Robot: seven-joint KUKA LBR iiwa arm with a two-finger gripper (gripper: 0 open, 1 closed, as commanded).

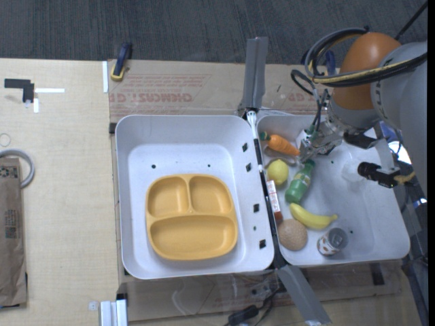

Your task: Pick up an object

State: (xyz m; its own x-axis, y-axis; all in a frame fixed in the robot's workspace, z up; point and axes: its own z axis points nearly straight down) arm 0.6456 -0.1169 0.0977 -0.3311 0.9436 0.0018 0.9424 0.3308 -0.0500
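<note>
The right bin (377, 212) holds a carrot (280, 144), a lemon (277, 171), a green bottle (299, 183), a banana (311, 216), a brown round fruit (292, 235) and a small can (330, 242). My gripper (314, 146) hangs low over the bin's back left part, just right of the carrot and directly above the green bottle's cap end. Nothing shows between its fingers.
The left bin (132, 182) holds a yellow divided plate (192, 216). A grey divider post (255, 73) rises between the bins at the back. Cardboard lies behind the bins, and a brown bag (10, 236) sits at the far left.
</note>
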